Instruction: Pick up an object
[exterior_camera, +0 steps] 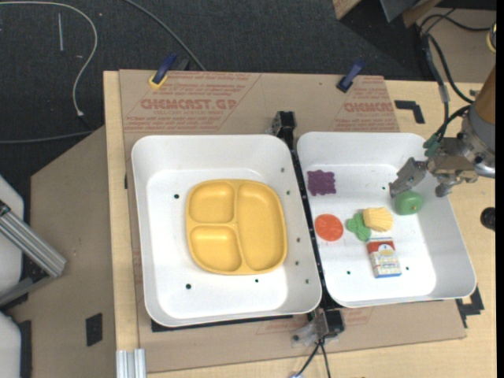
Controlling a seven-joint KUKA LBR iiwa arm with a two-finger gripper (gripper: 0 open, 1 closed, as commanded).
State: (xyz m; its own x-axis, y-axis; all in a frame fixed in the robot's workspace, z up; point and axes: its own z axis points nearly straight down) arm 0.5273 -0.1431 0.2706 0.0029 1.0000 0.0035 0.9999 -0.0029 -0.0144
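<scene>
The right bin [453,250] holds several small items: a purple piece [321,182], a red-orange disc [329,227], a small green piece [359,227], a yellow corn-like piece [379,219], a red and white box [384,258] and a round green object [409,204]. My gripper [425,181] hovers over the bin's upper right part. It is open, with its fingers spread apart. The left fingertip [403,177] stands just above the round green object. Nothing sits between the fingers.
The left bin [157,211] carries a yellow divided plate [236,227]. Black clamps [283,123] sit between the bins at the back. The arm's cables run along the right side.
</scene>
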